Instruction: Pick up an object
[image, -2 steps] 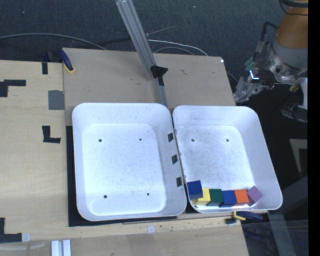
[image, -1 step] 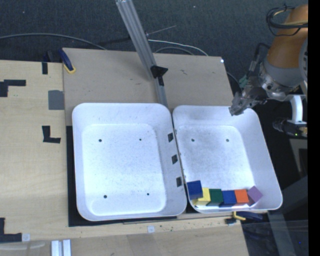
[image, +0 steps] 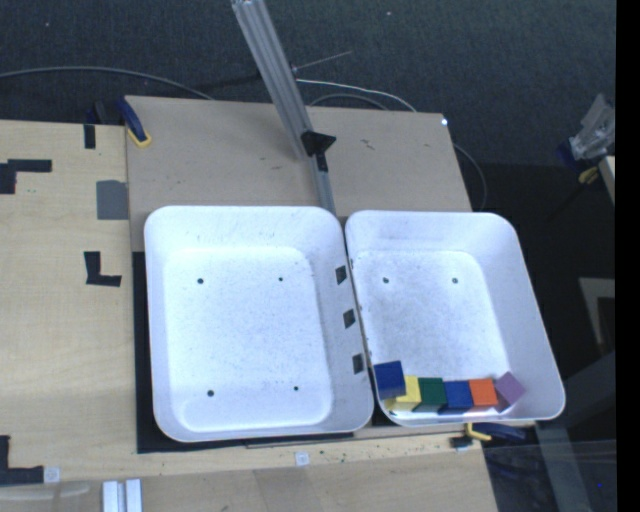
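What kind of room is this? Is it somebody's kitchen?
Probably not a kitchen; it looks like a robot lab or workshop. Two white bins sit side by side on a plywood bench, coloured blocks are lined up in the right bin, and cables trail over the dark floor.

Metal pole slants above the bench.
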